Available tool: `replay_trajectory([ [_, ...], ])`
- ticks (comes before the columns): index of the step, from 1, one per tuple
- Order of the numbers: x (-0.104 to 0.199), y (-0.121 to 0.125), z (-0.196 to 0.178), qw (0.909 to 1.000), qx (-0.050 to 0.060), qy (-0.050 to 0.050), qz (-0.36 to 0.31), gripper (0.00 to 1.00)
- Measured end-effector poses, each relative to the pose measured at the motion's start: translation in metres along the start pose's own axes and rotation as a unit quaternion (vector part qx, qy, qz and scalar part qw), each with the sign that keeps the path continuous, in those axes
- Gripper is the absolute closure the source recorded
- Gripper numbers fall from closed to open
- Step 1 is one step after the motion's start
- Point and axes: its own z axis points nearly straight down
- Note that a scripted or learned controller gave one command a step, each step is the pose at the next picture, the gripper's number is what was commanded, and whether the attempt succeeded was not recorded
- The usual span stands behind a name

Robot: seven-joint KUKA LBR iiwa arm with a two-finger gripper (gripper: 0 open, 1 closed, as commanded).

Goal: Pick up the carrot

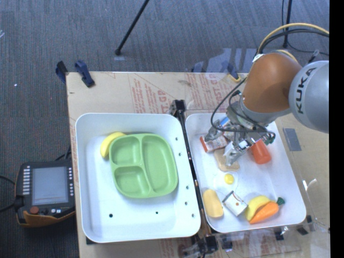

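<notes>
Carrot [265,212]: lay untouched at near right corner of right bin [293,179], beside a banana [255,205]. Gripper [235,153]: hung farther back, mid-bin; jaw state indiscernible. Pick judged not begun.

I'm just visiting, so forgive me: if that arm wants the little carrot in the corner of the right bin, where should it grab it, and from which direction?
Probably across the thick orange middle of the carrot, coming straight down from above. It lies flat and slanted, green top toward the bin's right wall, with a banana touching its left side, so the fingers would best straddle its width clear of both.
</notes>
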Motion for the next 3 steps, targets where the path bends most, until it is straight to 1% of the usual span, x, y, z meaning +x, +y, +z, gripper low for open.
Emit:
replay_trajectory([
  [1, 0.072, 0.061, 0.012, 0.9858, -0.003, 0.003, -0.168, 0.00],
  [2, 0.118, 0.085, 0.000, 0.9955, 0.015, -0.016, -0.093, 0.00],
  [3, 0.062, 0.046, 0.012, 0.9986, -0.001, 0.002, 0.054, 0.00],
])
